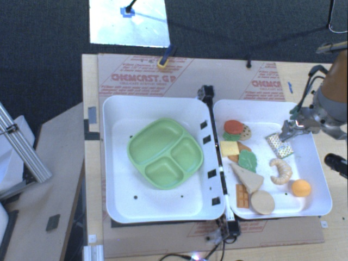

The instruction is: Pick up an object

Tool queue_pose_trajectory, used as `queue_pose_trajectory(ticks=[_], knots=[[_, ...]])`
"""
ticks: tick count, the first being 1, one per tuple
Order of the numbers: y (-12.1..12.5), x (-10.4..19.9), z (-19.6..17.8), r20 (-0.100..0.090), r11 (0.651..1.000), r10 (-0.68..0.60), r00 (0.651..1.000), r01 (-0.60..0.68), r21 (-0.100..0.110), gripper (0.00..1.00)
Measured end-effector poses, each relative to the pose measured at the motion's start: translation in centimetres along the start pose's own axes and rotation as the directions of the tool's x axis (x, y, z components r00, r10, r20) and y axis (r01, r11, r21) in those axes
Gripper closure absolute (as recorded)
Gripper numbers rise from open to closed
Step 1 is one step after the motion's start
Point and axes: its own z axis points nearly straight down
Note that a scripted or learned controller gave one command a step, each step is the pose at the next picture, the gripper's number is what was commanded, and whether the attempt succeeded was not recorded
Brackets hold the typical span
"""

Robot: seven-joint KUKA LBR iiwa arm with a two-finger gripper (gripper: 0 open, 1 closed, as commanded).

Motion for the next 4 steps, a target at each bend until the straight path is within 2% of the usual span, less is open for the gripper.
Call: queue_pose_trajectory(ticks=[1,2,4], knots=[[0.9,4.7,0.0,0.000,1.000,-0.001,1.000,0.001,0.000,1.00],[0.7,9.2,0.4,0.000,1.000,-0.001,1.000,0.001,0.000,1.00],[0.0,19.7,-1.9,-0.001,1.000,-0.002,1.000,0.002,-0.001,1.00]])
